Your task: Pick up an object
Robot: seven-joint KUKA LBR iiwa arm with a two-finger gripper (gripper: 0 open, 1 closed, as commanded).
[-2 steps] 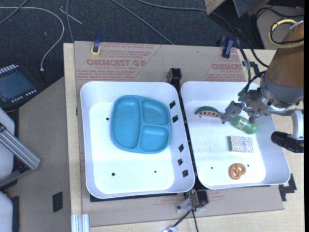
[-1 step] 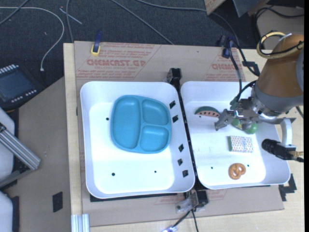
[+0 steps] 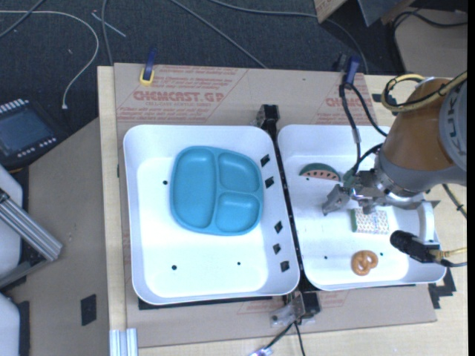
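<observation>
Two white bins sit side by side w/ a black divider strip where their rims meet. Left bin holds a blue sectioned plate in its upper middle; plenty of bare floor below and left of it. Right bin is tighter: watermelon slice near the top left, pretzel near the front rim, a patterned square piece between them. Gripper hangs over the bin's mid area, fingers spread apart, nothing between them, just left of the patterned piece. Arm covers the bin's right side; cables cross its top rim. Open floor lies at bin's lower left.
</observation>
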